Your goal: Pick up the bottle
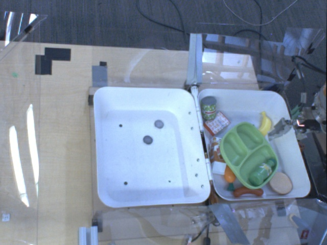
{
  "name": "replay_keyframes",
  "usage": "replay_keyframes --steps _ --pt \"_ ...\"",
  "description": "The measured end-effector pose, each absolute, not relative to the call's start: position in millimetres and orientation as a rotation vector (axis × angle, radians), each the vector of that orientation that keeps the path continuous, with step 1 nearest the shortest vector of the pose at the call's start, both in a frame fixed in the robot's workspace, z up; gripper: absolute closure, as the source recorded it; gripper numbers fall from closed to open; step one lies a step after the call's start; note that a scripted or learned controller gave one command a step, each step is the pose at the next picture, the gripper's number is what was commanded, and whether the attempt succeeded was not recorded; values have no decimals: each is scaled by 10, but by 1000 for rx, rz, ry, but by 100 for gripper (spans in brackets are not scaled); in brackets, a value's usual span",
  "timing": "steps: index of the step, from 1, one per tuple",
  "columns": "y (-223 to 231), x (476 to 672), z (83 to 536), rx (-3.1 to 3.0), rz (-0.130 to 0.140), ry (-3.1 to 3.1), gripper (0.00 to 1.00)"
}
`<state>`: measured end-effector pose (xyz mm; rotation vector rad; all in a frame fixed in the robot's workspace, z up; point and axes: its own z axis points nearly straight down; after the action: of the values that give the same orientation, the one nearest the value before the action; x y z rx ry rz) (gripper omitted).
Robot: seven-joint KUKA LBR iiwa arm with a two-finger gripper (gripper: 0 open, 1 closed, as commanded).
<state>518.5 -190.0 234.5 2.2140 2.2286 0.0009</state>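
Over in the right bin (291, 137), toward the right of the frame, things were crowded. A green divided tray (244, 149) lay tilted across the middle, and a small green bottle (263, 171) sat in the tray's lower right compartment, its outline hard to separate from the tray's own colour. Along the bin's left wall stood a green-lidded can (208, 107), with a red and white packet (218, 122) just below it; any print on either was too small to read. A banana (264, 122) rested at the tray's upper right edge. Below the tray came an orange carrot-like piece (230, 176), a brown-red item (248, 192) that was hard to name, and a tan round disc (280, 183) near the bin's lower right corner. Part of another packet (215, 149) was hidden under the tray's left side.

The gripper (282, 127) sat at the right edge of the bin, just beside the banana and well apart from the bottle; it was partly cut off and blurred, so its opening could not be told.

The left bin (107, 137) held two small grey discs (153, 131). Black cables (168, 14) ran across the dark floor at the top, beyond the wooden surface (46, 137).
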Motion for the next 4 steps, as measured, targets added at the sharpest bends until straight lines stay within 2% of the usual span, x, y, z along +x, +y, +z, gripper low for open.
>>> replay_keyframes --steps 1,2,3,4 --pt "-1773 5386 1478 2148 1 2292 0" --pt "-1487 5524 959 1873 14 2486 0" --pt "-1507 5539 1066 1870 15 2479 100" --pt "-1486 5545 1071 1868 18 2482 0"
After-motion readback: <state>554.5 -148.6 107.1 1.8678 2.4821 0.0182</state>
